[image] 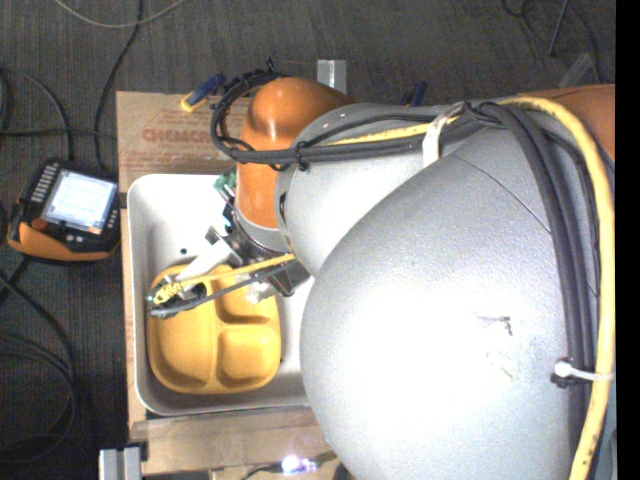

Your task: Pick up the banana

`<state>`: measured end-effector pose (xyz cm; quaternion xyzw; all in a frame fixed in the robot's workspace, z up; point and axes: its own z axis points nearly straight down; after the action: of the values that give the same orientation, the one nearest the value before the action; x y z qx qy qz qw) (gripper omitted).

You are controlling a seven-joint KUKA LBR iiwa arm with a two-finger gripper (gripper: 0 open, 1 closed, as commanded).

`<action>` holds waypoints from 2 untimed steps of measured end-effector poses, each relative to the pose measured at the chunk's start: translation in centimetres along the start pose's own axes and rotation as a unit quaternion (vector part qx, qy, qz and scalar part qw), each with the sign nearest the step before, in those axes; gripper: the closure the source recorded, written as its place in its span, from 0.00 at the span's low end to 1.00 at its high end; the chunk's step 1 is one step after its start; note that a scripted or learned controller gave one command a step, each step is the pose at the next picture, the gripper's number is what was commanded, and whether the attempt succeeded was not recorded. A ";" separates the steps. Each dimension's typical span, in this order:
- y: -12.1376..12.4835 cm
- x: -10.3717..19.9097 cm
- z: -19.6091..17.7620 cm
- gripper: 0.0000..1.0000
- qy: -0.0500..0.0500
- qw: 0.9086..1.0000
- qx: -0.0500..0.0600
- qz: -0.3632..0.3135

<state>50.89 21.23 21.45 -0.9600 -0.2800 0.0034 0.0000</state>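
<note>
The grey arm (450,298) takes up the right and middle of the view. Its orange band (285,118) sits at the far side, above the wrist. The wrist points down into the white bin (140,228) at the left. The gripper (228,250) is tucked under the wrist over the middle of that bin, and most of it is hidden. Whether it is open or closed cannot be told, and nothing can be seen held in it.

A yellow compartment tray (215,353) lies in the near half of the bin, close to the near wall. Its far edge passes under the gripper. The banana cannot be told apart from the other yellow shapes at the tray's far left corner, so its place is unclear. A small green thing (228,181) shows at the far side of the bin, just left of the wrist and mostly covered by it.

The bin rests on the bench (150,133), a brown board with red print. A blue clamp (200,90) grips the bench's far edge. To the left, on the dark carpet floor (60,368), lies an orange and black teach pendant (62,213) with its screen lit. Loose cables (110,28) lie around it.
</note>
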 end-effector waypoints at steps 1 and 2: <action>-3.2 -1.1 0.6 1.00 0.000 1.000 -0.001 -0.018; 2.7 -3.0 5.4 1.00 -0.001 0.998 -0.002 -0.067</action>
<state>49.76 17.32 16.02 -0.9391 -0.3435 0.0039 -0.0017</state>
